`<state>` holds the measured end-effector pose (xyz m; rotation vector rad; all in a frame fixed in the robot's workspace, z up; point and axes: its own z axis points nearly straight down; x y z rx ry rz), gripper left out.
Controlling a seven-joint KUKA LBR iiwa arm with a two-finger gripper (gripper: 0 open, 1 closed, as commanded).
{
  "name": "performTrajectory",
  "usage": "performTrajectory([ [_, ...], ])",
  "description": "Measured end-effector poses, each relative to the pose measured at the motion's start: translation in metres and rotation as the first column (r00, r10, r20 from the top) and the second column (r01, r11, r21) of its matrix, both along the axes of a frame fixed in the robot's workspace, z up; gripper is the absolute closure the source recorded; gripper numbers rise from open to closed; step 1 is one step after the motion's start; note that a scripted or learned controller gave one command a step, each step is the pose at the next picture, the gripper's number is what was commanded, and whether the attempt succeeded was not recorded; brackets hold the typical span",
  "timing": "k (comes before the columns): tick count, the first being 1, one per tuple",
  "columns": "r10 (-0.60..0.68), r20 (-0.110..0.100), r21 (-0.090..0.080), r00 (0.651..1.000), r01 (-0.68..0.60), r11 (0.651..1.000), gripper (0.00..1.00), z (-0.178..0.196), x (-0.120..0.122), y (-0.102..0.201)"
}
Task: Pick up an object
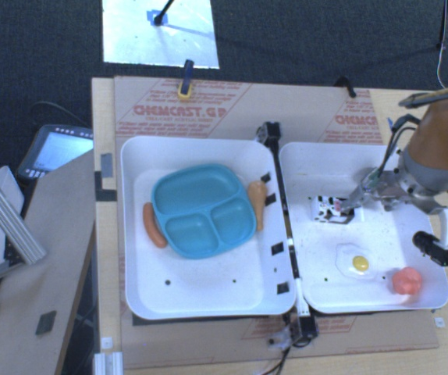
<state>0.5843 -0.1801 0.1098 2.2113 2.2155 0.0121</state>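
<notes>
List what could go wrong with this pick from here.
1. The gripper sits low in the right bin, apart from the toy fried egg and the pink lump, so it may close on nothing.
2. The fingers are near the bin floor and may scrape it.

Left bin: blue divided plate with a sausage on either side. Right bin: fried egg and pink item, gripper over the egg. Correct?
Not quite. The camera view shows the gripper near the right bin's middle, up-left of the fried egg, not over it. The rest holds.

Bright, even light; slightly soft focus
</notes>
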Motion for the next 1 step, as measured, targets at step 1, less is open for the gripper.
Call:
performTrajectory([
  [1, 0.0, 0.004, 0.001, 1.0, 0.0, 1.0, 1.0, 0.0096, 0.0013, 0.0011],
])
